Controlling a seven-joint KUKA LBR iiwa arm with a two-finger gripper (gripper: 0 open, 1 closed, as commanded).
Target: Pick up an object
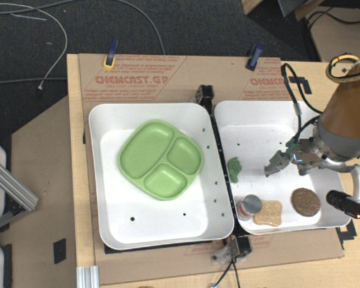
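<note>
The right bin (258, 119) holds a small green leafy piece (233, 168) by its left wall. Along its front lie a small grey and red can (249, 206), a tan cracker-like piece (268, 213) and a round brown disc (305, 201). My gripper (276, 164) hangs over the middle of this bin, pointing left. It is about a hand's width right of the green piece and above the tan piece. Nothing shows in its grasp.
The left bin (108, 161) bears a green three-part plate (161, 159). A black clamp (204, 94) sits where the bins meet at the back. Cables run along the arm (345, 119) at the right. Blue clips (111, 51) hold the cardboard's rear edge.
</note>
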